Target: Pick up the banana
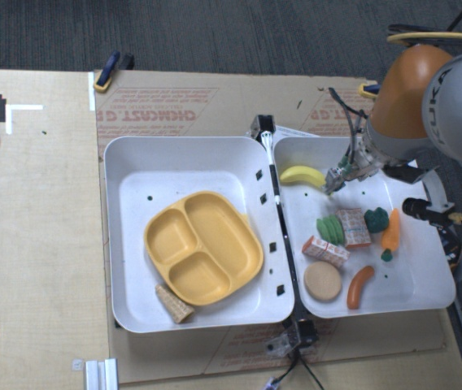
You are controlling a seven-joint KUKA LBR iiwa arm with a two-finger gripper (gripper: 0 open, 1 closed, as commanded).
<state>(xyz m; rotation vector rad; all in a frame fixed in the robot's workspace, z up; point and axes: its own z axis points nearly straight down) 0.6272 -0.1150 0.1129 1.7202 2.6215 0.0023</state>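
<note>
Camera view: gripper (338, 175) is low in the right bin (426, 287); whether it is open or closed cannot be determined. The banana (302, 175) lies just left of it, touching its tip.

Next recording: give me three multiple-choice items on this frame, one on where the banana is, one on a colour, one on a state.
1. The banana lies in:
A. the right bin
B. the left bin
C. the bare bench

2. The divided plate is:
A. blue
B. yellow
C. red

3. The gripper is:
A. over the left bin
B. lifting the banana high
C. low at the banana's right end

Key: 1 A, it lies near the right bin's upper left corner. 2 B, its compartments are plainly yellow. 3 C, its tip meets the banana, which rests on the bin floor.
</note>
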